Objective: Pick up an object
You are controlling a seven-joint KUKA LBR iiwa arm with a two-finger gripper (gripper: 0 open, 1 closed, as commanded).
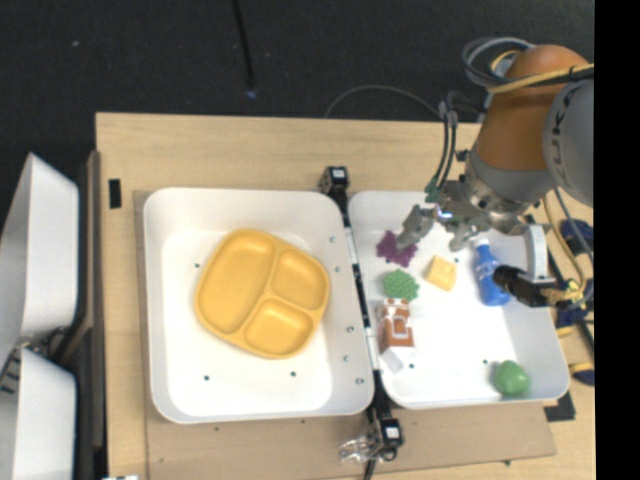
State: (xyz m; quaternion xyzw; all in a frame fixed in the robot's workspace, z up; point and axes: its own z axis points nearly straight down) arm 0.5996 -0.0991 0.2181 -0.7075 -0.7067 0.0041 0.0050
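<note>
Grey fingers of the tool (441, 226) stand spread wide with nothing between them, hovering over the right bin (540, 363). Just beneath lie a purple toy (397, 249) and a yellow block (440, 273), neither gripped.

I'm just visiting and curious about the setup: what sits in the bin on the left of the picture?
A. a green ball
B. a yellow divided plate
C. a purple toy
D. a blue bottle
B: the yellow divided plate lies alone in the left bin, while the small toys, such as the purple toy, lie in the right bin.
</note>
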